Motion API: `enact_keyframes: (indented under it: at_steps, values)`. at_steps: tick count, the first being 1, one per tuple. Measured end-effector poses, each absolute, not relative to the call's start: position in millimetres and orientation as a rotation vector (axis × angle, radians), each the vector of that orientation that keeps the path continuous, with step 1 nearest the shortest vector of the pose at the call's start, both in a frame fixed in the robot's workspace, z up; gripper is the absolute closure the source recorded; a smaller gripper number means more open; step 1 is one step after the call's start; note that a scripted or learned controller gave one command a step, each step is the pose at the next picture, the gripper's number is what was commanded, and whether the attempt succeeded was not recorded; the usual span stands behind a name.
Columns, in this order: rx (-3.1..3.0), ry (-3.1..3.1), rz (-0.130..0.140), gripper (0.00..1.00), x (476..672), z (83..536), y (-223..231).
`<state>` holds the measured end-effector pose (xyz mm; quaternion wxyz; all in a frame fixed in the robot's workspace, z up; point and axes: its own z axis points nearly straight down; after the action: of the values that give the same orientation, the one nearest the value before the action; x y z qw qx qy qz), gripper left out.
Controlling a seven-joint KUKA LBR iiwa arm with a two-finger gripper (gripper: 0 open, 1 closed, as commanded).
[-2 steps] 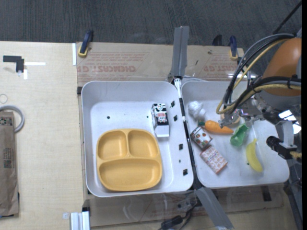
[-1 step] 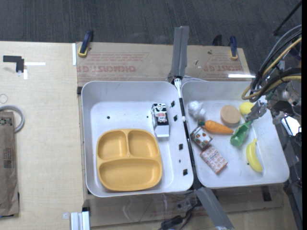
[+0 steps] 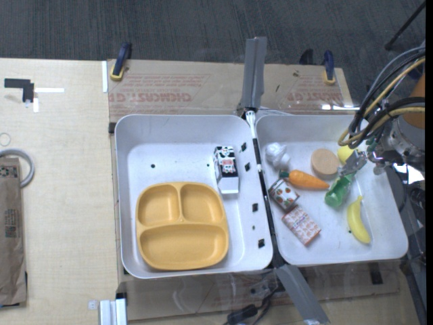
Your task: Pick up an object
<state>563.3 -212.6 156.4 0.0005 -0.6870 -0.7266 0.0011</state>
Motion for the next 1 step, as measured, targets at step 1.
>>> enact_keyframes:
  at_steps: [1]
  values:
    - [-1.975,-2.452,-0.012,0.0,622.0,98.5,-215.7]
